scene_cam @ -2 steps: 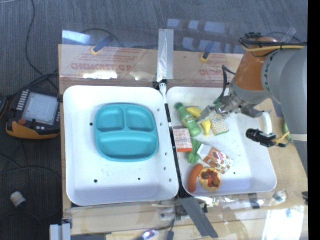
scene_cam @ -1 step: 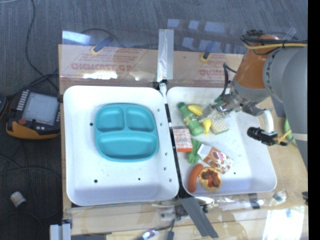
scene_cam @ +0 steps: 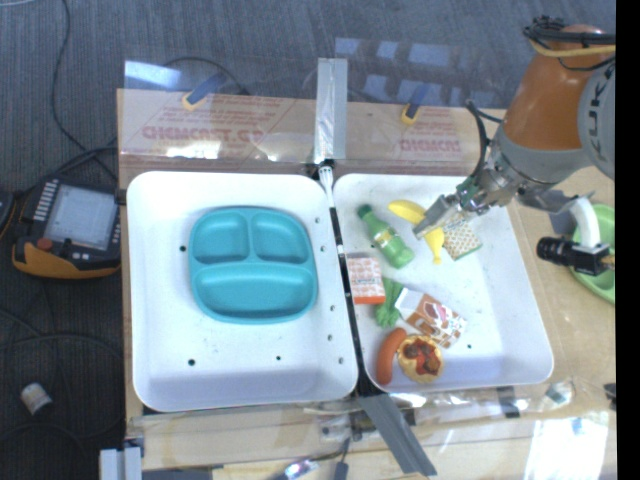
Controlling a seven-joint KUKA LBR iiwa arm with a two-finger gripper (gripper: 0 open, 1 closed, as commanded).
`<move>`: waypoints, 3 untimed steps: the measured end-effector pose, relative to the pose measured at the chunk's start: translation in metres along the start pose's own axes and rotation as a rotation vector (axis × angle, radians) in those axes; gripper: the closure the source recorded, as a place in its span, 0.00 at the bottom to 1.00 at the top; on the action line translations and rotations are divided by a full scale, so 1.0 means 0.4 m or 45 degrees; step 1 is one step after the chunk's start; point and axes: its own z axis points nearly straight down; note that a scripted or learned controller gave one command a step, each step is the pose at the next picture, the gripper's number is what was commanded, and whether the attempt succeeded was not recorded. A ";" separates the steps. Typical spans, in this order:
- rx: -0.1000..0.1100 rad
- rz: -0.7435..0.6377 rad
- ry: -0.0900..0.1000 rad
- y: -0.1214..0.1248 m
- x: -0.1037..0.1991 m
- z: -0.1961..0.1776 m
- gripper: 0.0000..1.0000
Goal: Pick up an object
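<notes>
Bench (scene_cam: 230, 128): two shallow white bins are borne side by side, with a brown board seen behind them.
Left bin (scene_cam: 160, 298): a single item is held in it, and bare white floor is seen around that item.
Right bin (scene_cam: 500, 308): a scatter of small toy foods is held in it, gathered mostly toward its left and near side.
Arm (scene_cam: 555, 88): it is seen reaching in from the right, its orange band placed above the grey wrist, which is tilted down over the far right part of the right bin.
Teal divided plate (scene_cam: 252, 265): it is laid flat in the middle of the left bin, with three compartments turned upward.
Gripper (scene_cam: 442, 218): it is lowered among the far items of the right bin, just beside the banana and the patterned packet; whether it is wide or narrow cannot be told, and nothing is seen gripped.
Green bottle (scene_cam: 386, 238): it is laid on its side near the left wall of the right bin.
Banana (scene_cam: 406, 210): it is found just left of the gripper.
Patterned packet (scene_cam: 460, 236): it is placed under the wrist.
Orange carton (scene_cam: 364, 276): it is set against the dividing wall.
Red-and-white packet (scene_cam: 434, 318): it is placed near the centre.
Sausage (scene_cam: 390, 351) and round pastry (scene_cam: 421, 358): they are laid touching at the near edge.
</notes>
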 end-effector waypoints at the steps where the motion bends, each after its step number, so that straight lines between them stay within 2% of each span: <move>1: 0.002 0.242 0.002 0.073 0.028 -0.114 1.00; 2: 0.002 0.105 -0.003 0.099 0.043 -0.145 1.00; 3: 0.003 0.108 0.000 0.136 0.115 -0.015 1.00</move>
